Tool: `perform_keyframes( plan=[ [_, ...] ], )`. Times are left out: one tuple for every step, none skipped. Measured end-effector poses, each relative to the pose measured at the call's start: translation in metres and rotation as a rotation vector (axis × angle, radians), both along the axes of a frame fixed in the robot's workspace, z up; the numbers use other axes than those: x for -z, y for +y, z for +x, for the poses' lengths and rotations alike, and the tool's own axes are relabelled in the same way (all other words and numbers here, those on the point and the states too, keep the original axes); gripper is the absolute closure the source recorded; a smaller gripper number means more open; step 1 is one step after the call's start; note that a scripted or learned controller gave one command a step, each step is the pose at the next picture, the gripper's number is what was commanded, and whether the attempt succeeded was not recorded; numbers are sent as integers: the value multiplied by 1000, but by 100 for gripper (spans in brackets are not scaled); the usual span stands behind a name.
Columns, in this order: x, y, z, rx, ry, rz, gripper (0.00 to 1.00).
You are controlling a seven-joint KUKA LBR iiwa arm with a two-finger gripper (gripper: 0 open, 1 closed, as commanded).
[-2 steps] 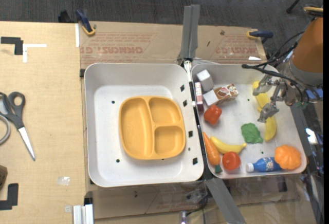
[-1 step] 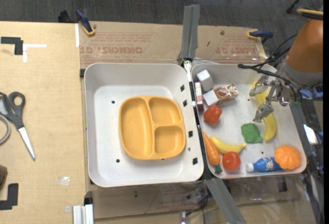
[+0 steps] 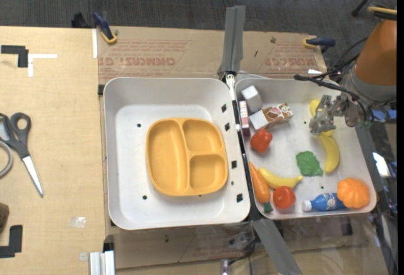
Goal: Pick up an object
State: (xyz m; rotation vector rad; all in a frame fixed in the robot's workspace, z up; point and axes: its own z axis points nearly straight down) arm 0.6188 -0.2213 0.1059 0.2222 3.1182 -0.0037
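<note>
My gripper point(image 3: 322, 121) hangs over the upper right part of the right bin point(image 3: 297, 87), just above the top end of a yellow banana point(image 3: 330, 154). Nothing shows clearly in its grasp. A green leafy piece point(image 3: 308, 163) lies to the lower left of the gripper. Along the bin's front edge are an orange pumpkin point(image 3: 353, 193), a blue and white bottle point(image 3: 323, 203), a red tomato point(image 3: 284, 197), a carrot point(image 3: 260, 184) and a second banana point(image 3: 278, 178). On the bin's left side sit another tomato point(image 3: 261, 140), a brown packet point(image 3: 278, 114) and a grey block point(image 3: 250, 98).
The left bin point(image 3: 126, 160) holds an orange divided plate point(image 3: 187, 156). Scissors point(image 3: 23, 149) lie on the bench at far left. Blue clamps point(image 3: 104, 26) point(image 3: 320, 42) hold the cardboard behind the bins. The arm's orange band point(image 3: 382, 53) is at the right edge.
</note>
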Motion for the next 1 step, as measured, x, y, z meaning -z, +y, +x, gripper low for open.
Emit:
perform_keyframes(
  plan=[
    [0, 0, 0, 0, 0, 0, 0]
  ],
)
